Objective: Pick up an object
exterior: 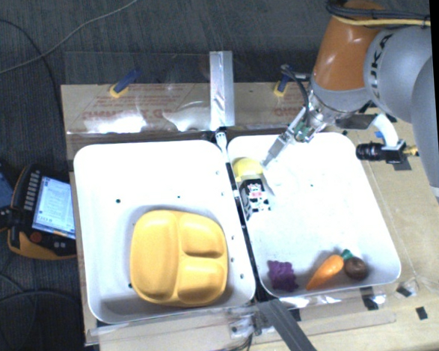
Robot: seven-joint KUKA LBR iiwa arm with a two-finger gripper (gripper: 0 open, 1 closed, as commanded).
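We take the divider [236,200] between the two white bins as our landmark. Left of it, in the left bin [100,179], we see a large yellow moulded tray [178,255] lying toward the near end, its right edge close to the divider.

Right of the divider, in the right bin [356,199], the objects sit in two groups. Just beside the divider, toward the far end, we find a small yellow round piece [243,167] and, touching it on the near side, a small black-and-white item with a pink spot [255,197] — too small for us to name. At the near end, further from the divider, a purple lump [282,274] sits nearest it, then an orange carrot [326,270] lying at a slant, then a dark brown round thing [355,266] touching the carrot's top.

The arm's gripper [267,159] reaches down from the right — it tapers to a thin tip just right of the yellow round piece, a short way from the divider. We cannot tell how the tool stands, and we see nothing held in it.
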